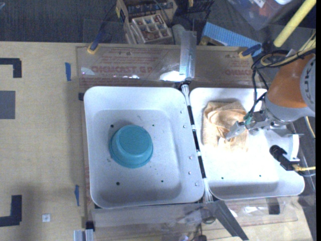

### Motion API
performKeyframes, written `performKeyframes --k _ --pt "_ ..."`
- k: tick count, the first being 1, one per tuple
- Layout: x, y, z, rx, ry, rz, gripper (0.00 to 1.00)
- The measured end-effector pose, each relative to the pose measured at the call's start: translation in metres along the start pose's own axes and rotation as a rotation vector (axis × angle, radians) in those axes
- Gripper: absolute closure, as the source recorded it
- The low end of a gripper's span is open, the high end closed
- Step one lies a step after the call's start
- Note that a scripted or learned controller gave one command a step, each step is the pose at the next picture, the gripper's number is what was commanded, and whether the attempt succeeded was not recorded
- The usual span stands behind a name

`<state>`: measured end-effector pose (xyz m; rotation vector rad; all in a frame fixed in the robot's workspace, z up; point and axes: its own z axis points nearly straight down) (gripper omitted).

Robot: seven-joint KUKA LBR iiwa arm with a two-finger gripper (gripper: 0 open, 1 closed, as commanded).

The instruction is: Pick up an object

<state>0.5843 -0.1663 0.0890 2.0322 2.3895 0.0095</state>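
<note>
On the desk (40, 134), two white bins sit side by side.
Left of the tan cloth (220, 120), the left bin (100, 104) holds a blue bowl (131, 145). The cloth lies crumpled in the right bin (261, 179). The claw (235, 131) touches the cloth's right edge; I cannot tell if it is pinching. It might grab just a thin fold, and the cloth could slip out.

Tan cloth (220, 120) crumpled, rt bin.

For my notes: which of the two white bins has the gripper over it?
The right bin, holding the tan cloth; the gripper is over that cloth. The left bin holds a teal bowl.
</note>
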Motion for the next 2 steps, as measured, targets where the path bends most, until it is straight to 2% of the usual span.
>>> performKeyframes --k 1,2 --pt "-0.001 0.001 -0.008 -0.003 0.001 0.003 1.00" --pt "0.041 0.016 -0.094 0.007 0.001 -0.362 1.00"
